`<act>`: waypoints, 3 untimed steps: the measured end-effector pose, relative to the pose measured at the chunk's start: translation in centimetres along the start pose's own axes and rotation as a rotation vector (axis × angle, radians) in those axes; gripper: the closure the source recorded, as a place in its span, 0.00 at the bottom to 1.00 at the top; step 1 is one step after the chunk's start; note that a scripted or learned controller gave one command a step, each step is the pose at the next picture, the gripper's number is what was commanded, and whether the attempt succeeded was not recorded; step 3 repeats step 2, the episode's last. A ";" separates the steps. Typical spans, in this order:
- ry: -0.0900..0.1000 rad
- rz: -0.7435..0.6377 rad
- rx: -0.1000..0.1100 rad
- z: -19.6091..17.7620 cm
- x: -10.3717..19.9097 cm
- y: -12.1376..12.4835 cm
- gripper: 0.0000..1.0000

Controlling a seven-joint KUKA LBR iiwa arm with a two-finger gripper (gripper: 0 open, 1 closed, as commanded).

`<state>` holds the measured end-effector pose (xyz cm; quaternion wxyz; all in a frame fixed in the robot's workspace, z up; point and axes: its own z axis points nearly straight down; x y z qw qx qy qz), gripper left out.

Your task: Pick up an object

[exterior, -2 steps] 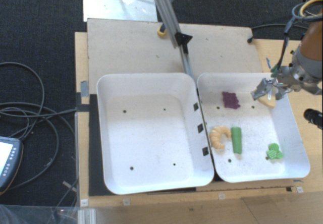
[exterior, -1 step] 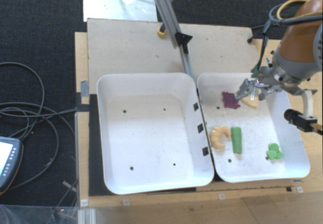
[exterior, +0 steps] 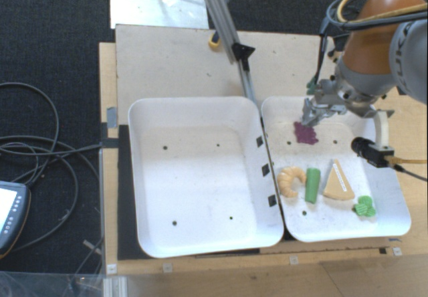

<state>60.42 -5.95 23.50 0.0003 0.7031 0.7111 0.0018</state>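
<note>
The left bin (exterior: 200, 175) offers a wide bare floor from rim to rim, open to a descent anywhere. The right bin (exterior: 394, 222) is tighter: the gripper (exterior: 313, 114) and the arm (exterior: 378, 35) hang over its far edge, just above a purple piece (exterior: 305, 133). Along its near side a croissant (exterior: 290, 182), a green cylinder (exterior: 312, 185), a yellow wedge (exterior: 338, 182) and a small green piece (exterior: 364, 207) stand close together in a row. A free strip lies between the purple piece and that row. A slanted metal pole (exterior: 224, 15) crosses the worktop (exterior: 174, 61) toward the bins' shared wall
</note>
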 end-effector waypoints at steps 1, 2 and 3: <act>0.000 0.001 0.001 -0.3 4.4 0.4 1.00; 0.001 0.000 0.001 -0.9 10.2 0.4 1.00; 0.001 0.000 0.001 -0.9 10.2 0.4 1.00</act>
